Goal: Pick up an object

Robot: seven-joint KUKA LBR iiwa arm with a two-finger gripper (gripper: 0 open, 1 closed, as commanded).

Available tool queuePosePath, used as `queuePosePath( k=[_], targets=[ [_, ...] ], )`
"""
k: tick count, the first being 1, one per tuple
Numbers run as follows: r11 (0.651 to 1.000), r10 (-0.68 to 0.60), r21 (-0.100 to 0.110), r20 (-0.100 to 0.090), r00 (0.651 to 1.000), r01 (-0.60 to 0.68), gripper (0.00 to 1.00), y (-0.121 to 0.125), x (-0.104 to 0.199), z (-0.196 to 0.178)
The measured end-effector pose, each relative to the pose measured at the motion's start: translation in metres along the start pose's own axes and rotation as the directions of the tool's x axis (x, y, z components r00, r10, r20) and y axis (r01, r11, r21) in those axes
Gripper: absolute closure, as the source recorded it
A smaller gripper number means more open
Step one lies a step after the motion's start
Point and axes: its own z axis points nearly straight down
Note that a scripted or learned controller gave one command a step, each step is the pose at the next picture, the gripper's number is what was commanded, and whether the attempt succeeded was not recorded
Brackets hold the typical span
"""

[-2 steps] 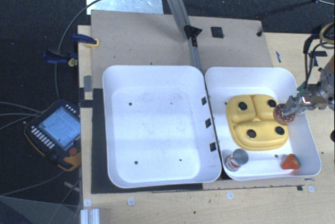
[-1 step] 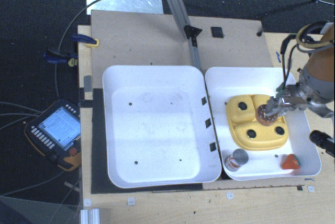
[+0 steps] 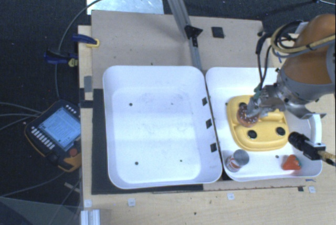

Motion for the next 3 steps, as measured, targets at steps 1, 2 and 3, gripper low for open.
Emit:
queuePosePath(
  k=[1,2,3],
  targets=[
    [1.000,0.000,0.001,0.000,1.000,0.000,1.00,-0.003,0.057,0.008],
    [1.000,0.000,0.000,0.000,1.000,0.000,1.00,0.003,0.102,0.014],
    [1.000,0.000,0.001,0.000,1.000,0.000,1.00,0.003,0.159,0.021]
  ],
)
